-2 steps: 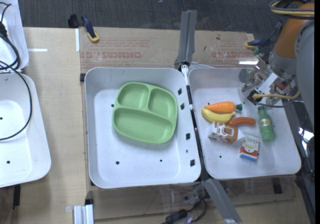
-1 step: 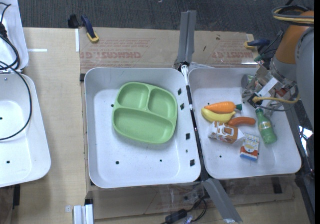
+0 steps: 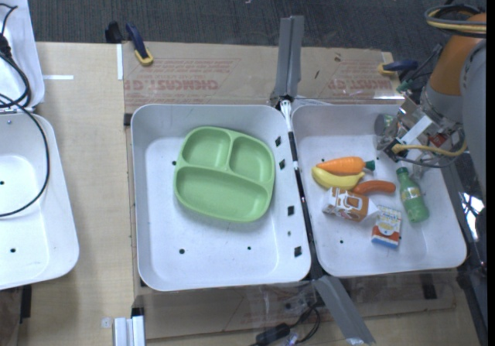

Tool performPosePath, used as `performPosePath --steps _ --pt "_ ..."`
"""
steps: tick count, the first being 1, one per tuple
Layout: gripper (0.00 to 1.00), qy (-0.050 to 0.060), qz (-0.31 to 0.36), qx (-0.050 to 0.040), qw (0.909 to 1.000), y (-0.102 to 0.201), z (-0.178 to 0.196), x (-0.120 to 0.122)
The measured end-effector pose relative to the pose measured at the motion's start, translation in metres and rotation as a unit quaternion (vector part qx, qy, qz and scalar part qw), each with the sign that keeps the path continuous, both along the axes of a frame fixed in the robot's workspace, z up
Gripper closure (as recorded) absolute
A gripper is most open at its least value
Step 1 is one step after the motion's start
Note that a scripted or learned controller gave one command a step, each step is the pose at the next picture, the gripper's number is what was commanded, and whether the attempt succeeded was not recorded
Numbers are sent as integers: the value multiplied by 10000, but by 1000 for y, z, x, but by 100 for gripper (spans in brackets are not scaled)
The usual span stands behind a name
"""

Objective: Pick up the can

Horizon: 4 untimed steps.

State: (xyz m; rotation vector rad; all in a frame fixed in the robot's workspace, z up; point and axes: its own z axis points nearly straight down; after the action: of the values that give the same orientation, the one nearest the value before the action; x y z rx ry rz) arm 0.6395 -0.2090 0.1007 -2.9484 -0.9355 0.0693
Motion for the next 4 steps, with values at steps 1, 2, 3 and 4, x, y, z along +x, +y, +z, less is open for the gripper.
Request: performPosePath --steps 1,2,3,4 --pt "0 38 -186 -9 9998 -1 0 1" --pt "0 -275 238 -150 9992 31 59 -9" --pt "0 -279 -711 -123 9970 -1 5 3" --pt "0 -240 -1736 -209 9843 -12 97 9"
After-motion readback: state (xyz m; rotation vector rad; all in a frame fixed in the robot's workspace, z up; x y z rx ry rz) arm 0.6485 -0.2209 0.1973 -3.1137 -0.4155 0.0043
